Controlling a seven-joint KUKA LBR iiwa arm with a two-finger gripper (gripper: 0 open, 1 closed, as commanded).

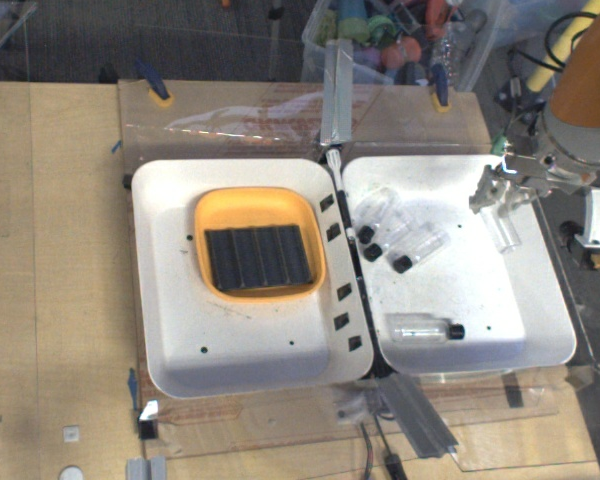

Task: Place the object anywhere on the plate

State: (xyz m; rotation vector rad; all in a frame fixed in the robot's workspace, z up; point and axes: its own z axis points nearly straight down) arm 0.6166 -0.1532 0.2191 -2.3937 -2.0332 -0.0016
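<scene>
The gripper [502, 208] is hovering over the right bin's [540, 308] upper right part, and a clear vial [501, 230] is sitting gripped between its 2 fingers, hanging downward. The orange plate [212, 208] is lying in the left bin [160, 298], carrying a black ridged block [258, 258].
</scene>
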